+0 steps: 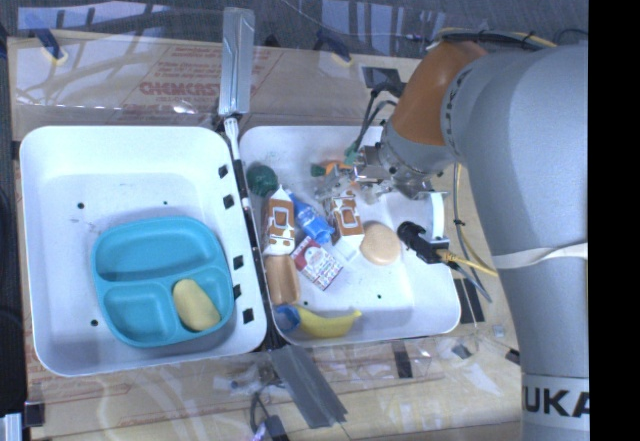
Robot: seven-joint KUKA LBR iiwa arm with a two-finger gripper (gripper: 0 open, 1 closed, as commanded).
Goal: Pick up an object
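My gripper [352,172] hangs low over the back middle of the right bin [438,315], among small cluttered items. Just in front of it lies an orange-and-white carton [347,216]. A tan round bun [380,244] sits to the right of that carton. Further left are a blue packet [313,226], a white bottle with an orange label [279,222] and a dark green ball [262,179]. A red-and-white packet [320,265], a brown roll [282,279] and a banana [325,322] lie nearer the front. Nothing is visibly held.
The left bin [60,159] holds a blue divided tray [150,259] with a yellow lemon-like fruit [196,304] in its front compartment. The grey arm [500,159] covers the right bin's right side. A metal divider [236,59] runs between the bins at the back.
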